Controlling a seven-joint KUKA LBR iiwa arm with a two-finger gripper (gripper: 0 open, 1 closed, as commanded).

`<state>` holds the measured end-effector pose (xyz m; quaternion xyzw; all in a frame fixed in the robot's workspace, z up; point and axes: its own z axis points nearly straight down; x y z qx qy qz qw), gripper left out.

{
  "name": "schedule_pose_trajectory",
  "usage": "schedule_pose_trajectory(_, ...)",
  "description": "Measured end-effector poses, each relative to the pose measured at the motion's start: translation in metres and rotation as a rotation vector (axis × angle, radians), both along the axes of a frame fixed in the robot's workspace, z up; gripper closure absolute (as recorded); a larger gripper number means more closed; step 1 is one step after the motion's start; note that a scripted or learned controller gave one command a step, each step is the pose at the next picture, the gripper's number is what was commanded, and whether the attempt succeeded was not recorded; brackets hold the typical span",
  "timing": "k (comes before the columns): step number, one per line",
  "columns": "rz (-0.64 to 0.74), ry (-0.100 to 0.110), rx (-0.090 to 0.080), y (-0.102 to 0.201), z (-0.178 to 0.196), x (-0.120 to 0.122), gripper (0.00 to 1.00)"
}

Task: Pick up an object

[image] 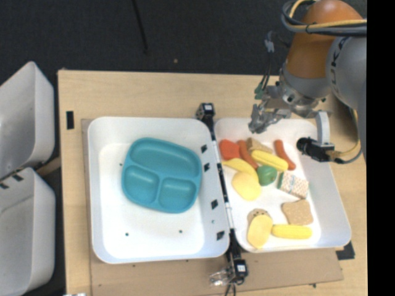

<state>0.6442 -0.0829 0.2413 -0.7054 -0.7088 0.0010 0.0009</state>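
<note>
While I scan leftward of the gripper (258, 126), a teal divided plate (162, 175) lies in the left bin (99, 227). Below the gripper, toy food (259, 165) clusters in the right bin (330, 217). Its grip state I cannot tell; nothing visibly held.

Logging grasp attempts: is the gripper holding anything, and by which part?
Nothing is held. The gripper hangs above the right bin's far edge, with no toy food between its fingers.
</note>
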Motion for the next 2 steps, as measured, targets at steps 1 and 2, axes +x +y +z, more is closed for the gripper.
schedule_pose_trajectory(1, 0.001, -0.004, 0.000, -0.002, 0.006, 0.007, 1.00)
schedule_pose_trajectory(2, 0.000, -0.001, -0.001, -0.003, -0.007, 0.009, 1.00)
